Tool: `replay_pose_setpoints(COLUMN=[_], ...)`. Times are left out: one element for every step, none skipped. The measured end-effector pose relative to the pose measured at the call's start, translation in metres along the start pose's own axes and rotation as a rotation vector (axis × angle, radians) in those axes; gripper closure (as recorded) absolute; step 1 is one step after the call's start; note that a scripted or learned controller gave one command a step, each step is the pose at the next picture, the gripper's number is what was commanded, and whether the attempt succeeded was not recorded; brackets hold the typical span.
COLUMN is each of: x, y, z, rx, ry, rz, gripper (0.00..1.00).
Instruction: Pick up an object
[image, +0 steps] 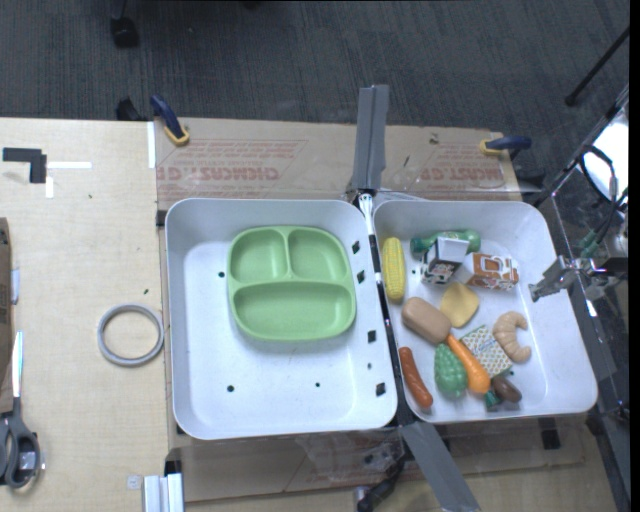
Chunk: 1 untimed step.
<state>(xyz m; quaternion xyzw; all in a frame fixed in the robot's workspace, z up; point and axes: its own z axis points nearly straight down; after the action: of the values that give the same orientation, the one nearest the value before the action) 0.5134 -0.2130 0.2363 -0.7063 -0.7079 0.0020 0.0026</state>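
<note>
Wooden tabletop under mirrored "CHEMCAS" cardboard; green divided plate in left bin; toy food right of it; fingers: cannot tell.

We see a pale wooden bench carrying two white bins side by side on cardboard, a tape ring and scissors at its left

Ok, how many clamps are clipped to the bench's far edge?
2. A blue-and-yellow clamp sits at the far left corner of the cardboard, another clamp at the far right corner. The upright post could hide more.
</note>
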Motion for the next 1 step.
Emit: replay_pose_setpoints(x=[0.0153], y=[-0.0089], z=[0.0238], rx=[-0.001], ry=[0.0], rz=[-0.068], gripper=[0.0])
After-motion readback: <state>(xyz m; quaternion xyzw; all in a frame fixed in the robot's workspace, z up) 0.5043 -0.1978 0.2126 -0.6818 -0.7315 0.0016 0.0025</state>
